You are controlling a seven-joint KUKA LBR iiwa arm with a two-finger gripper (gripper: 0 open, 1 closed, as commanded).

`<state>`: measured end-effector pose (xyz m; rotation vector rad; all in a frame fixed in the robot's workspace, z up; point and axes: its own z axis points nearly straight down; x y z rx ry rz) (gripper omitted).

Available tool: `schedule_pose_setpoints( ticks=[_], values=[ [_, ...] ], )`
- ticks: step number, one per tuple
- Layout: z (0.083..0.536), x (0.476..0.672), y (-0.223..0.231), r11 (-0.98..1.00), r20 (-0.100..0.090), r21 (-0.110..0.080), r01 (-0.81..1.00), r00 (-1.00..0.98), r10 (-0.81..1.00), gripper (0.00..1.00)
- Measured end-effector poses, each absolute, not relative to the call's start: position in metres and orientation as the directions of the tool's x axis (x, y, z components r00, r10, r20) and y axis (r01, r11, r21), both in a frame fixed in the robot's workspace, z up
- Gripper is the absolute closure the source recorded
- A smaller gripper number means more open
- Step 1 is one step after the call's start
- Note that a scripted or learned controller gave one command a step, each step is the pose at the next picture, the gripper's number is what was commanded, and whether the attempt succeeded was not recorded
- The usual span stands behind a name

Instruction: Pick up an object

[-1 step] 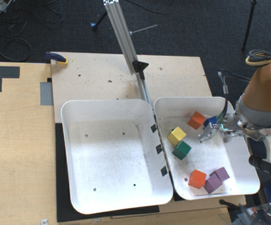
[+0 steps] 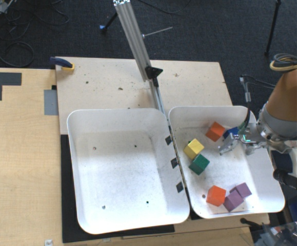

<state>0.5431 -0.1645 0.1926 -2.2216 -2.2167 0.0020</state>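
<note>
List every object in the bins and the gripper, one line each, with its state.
orange block: far side of right bin, resting free.
blue block: beside the gripper, partly hidden.
yellow block: on bin floor, touching green block.
green block: on bin floor.
second orange block: near edge, beside purple blocks.
purple blocks: two, touching.
gripper: low in right bin, holding nothing visible.

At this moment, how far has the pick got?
Done: the arm has reached over the right bin, and the claw is low among the blocks. In hand: nothing visibly gripped; the claw sits just below the upper orange cube, beside a small blue block. Left: closing on a block and lifting it. The yellow cube, green cube, lower orange cube and two purple blocks lie untouched.
</note>
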Motion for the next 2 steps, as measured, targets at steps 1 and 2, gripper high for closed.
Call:
schedule_pose_setpoints(
  ticks=[1,2],
  values=[
    [0.1278,0.5410,-0.1641,0.000,0.003,-0.010,1.000,0.000,1.000,0.00],
    [0.1184,0.5417,-0.1652,-0.001,0.001,-0.002,1.000,0.001,1.000,0.00]
  ],
)
